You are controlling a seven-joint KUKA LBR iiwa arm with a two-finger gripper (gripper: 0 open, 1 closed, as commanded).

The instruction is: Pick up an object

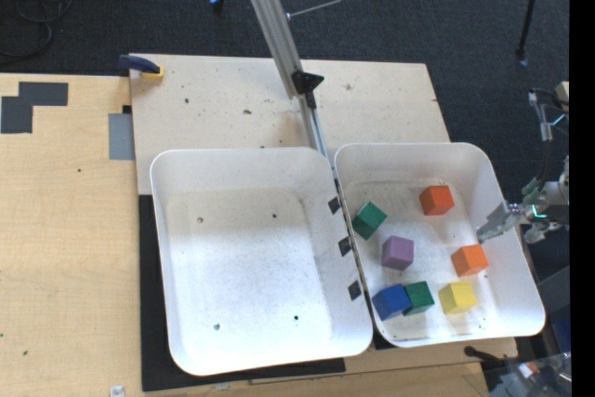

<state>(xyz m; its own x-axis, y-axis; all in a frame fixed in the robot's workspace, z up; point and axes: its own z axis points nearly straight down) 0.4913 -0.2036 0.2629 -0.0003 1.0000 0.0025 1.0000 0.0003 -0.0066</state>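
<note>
Seven small coloured cubes scattered in the right bin (409, 147), none in the left bin (232, 153) beside it on the desk (232, 107); likely painted wood or foam, so judged light, stiff and unlikely to break, with flat smooth faces that could slip under an off-centre squeeze; best taken across two opposite flat faces, squarely, not corner to corner. Closest to the gripper (495, 225), which hangs over the bin's right rim: the orange cube (469, 259), just below it in the view and apart from its neighbours, with room on either side; probably the easiest pick. Free-standing too: the red-orange cube (436, 199) near the far wall, the purple cube (398, 252) mid-bin, and the green cube (369, 219), turned at an angle near the divider side. Harder: the blue cube (391, 301) and the dark green cube (419, 296), touching each other near the front wall, with the yellow cube (457, 297) just beside them; little space there to slide down between faces. Cannot tell whether the gripper is spread or closed, being small and blurred at the edge; nothing seen held in it.
</note>
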